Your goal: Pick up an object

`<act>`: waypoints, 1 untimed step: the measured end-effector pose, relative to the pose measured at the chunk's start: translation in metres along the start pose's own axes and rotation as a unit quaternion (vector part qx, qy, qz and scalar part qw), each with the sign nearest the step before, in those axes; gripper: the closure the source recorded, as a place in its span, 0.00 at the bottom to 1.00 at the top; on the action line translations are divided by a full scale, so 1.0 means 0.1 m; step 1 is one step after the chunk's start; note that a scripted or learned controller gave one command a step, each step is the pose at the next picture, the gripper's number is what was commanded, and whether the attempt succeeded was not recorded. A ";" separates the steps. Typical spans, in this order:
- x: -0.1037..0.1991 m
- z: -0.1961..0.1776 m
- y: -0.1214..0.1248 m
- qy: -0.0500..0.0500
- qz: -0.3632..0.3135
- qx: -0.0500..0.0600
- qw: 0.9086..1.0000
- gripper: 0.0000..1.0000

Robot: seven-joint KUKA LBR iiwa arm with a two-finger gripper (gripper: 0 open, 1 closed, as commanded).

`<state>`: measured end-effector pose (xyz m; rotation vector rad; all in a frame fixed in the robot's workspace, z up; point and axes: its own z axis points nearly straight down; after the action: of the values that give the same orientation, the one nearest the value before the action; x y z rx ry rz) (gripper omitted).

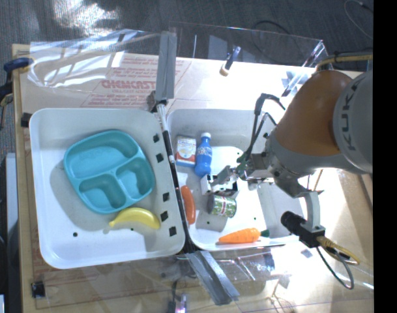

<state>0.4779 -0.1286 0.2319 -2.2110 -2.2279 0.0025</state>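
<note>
We look down on two white bins set side by side on a bench, the left bin (42, 175) taking the left half of the frame and the right bin (211, 119) sitting at centre right. In the left bin a blue tray (108, 170) with three compartments lies near the middle, tilted, and a banana (135, 218) lies just below it, touching or nearly touching the tray's lower edge. In the right bin a blue bottle (203, 154) stands near the upper left, with a small carton (186, 150) just beside it on its left. A red sausage (188, 203) lies along the bin's left wall, lower down. A green can (222, 206) lies on its side near the bin's middle, and a carrot (238, 237) lies along the bin's lower edge, well below the can. The arm (315, 119) fills the right of the frame, grey with a broad orange band, and reaches left into the right bin. The gripper (222, 186) hangs low over the can, its dark tip right at the can's upper side; we cannot tell from this slant how it is set, nor whether it touches the can. Cables loop from the wrist.
</note>
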 end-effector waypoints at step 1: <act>-0.22 0.67 -0.02 0.001 0.134 0.001 0.991 0.00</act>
<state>0.4762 -0.1502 0.1653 -2.4886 -1.9095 0.0038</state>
